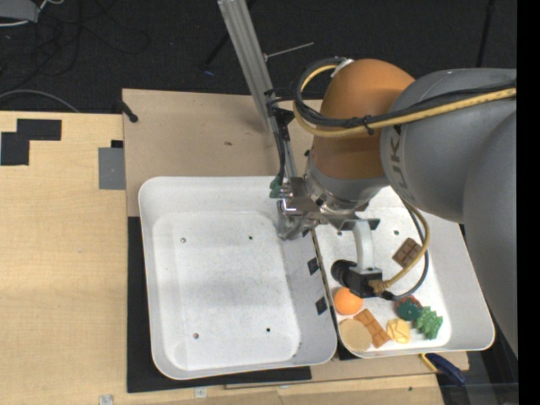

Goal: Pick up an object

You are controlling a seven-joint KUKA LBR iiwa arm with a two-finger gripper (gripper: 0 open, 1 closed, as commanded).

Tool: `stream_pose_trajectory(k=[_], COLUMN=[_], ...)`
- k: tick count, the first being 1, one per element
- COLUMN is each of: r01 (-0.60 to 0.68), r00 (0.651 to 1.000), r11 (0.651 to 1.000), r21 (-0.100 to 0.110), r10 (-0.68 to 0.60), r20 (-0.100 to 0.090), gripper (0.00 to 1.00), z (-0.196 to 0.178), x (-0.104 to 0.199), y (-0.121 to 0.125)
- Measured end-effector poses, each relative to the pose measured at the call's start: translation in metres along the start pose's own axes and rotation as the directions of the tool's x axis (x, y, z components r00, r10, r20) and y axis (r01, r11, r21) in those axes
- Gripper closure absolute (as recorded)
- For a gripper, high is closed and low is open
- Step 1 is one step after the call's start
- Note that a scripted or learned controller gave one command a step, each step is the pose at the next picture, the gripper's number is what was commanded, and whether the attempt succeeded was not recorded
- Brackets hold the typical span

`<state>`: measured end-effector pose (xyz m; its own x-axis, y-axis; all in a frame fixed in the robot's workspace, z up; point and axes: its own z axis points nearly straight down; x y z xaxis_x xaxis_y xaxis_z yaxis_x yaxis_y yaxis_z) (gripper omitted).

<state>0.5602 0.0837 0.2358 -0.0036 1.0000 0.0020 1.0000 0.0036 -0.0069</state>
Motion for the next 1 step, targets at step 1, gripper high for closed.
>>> stream_pose_trajectory(k=[1], r01=[-0.006], r00=[1.0], r11=[1.0], r21=[-0.001], r10=[0.006], r20=[0.002], gripper=[0.0], z=[0.0002], x=[-0.0031], y=[0.0007])
